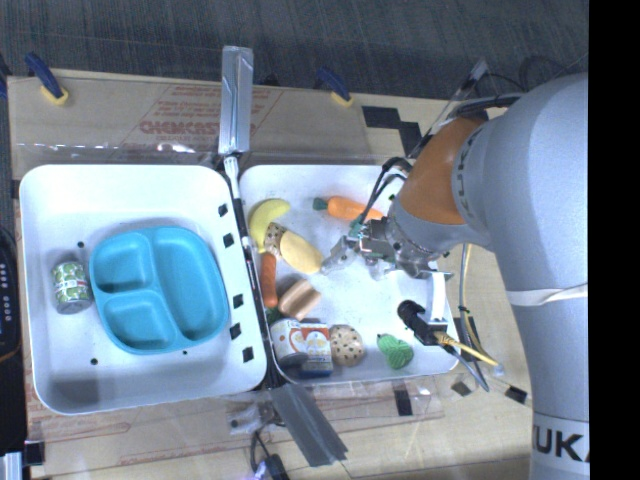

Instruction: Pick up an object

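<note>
My gripper [346, 252] hangs low over the middle of the right bin [420, 363], at the end of the grey arm with its orange band. Just left of it lies a pale yellow potato-shaped piece [300, 252], close to the gripper tip. An orange carrot [345, 207] lies just behind the gripper. A yellow banana [267, 216] rests by the bin's left wall. I see nothing held in the gripper.
The right bin also holds an orange sausage [268, 279], a hot dog bun [298, 296], a small printed carton [303, 340], a cookie [347, 343] and a green piece [396, 350]. In the left bin [50, 198] sit a blue divided tray [158, 288] and a small can [70, 285].
</note>
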Robot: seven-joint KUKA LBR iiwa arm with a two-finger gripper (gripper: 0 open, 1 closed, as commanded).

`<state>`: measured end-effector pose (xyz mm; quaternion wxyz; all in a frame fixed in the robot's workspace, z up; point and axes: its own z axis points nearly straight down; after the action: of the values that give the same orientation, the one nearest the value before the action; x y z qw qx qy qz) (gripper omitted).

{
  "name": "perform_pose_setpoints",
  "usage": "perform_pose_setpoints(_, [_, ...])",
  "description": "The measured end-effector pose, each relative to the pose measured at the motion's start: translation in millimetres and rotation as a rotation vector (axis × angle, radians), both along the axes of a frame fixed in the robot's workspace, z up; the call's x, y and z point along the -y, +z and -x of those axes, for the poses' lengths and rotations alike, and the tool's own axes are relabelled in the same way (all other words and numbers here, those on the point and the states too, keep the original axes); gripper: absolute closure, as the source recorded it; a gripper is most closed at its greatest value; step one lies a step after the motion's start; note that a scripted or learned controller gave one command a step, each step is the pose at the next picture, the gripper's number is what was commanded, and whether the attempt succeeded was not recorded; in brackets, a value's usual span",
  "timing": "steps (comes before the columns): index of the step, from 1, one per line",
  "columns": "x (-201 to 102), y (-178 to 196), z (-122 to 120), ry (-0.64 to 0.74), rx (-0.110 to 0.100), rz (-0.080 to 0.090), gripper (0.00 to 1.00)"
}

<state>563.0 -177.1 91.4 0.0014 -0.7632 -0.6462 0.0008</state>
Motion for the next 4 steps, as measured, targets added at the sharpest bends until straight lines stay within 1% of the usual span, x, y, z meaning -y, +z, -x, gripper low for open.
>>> perform_pose_setpoints(1, [10,1,86,-0.063,0.001,0.000,0.00])
perform_pose_setpoints(2, [-33,0,-11,-0.037,0.001,-0.002,0.00])
perform_pose_setpoints(3, [-30,0,50,0.160,0.000,0.000,0.00])
perform_pose_setpoints(4, [-30,10,49,0.163,0.000,-0.001,1.00])
